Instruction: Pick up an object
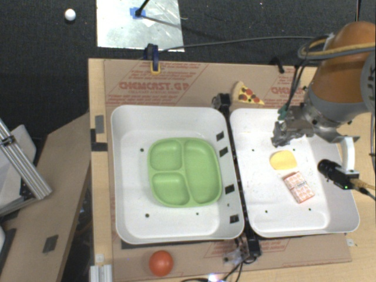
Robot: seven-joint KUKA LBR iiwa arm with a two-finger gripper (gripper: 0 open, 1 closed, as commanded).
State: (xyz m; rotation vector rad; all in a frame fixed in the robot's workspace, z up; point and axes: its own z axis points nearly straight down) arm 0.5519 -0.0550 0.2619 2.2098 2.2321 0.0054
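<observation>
Right white bin point(258, 216), gripper point(283, 135) lowered above yellow piece point(283, 160)

- the flat, rounded yellow piece point(283, 160), plain and smooth like a slice of toy cheese, lies flat on the floor of the right-hand shallow white bin point(258, 216), near the bin's middle and toward its far half.
- the small pink rectangular packet with a pale checked face point(298, 187) lies flat in the same bin, just beside the yellow piece on its near side, turned at a slant to the bin's walls, closer to the bin's right wall.
</observation>
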